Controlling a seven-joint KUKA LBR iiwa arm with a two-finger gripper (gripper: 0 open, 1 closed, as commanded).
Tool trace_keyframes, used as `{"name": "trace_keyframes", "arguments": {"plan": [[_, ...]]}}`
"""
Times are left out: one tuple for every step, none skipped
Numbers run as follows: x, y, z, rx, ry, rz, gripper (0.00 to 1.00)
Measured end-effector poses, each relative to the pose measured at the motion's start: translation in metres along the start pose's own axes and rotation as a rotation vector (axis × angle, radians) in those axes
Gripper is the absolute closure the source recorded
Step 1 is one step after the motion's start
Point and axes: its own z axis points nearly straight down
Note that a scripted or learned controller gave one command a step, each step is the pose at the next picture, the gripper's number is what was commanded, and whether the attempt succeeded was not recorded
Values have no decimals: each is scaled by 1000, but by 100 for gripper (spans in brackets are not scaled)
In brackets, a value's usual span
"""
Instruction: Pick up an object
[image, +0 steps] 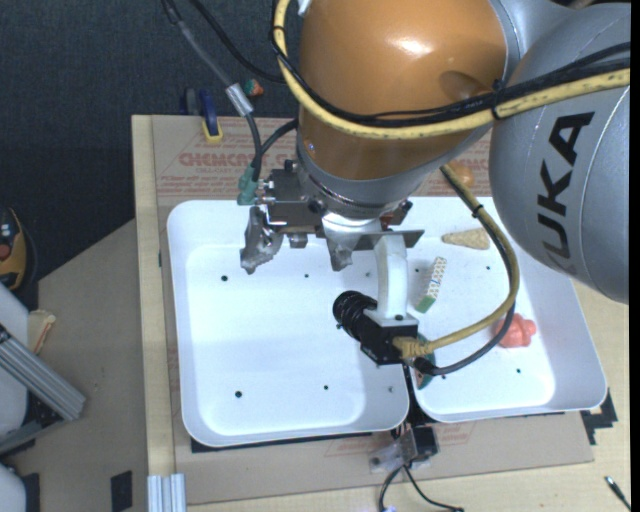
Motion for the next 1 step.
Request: {"name": "trace_keyframes", "arguments": {"plan": [[-2, 1, -123, -28, 10, 7, 0]]}}
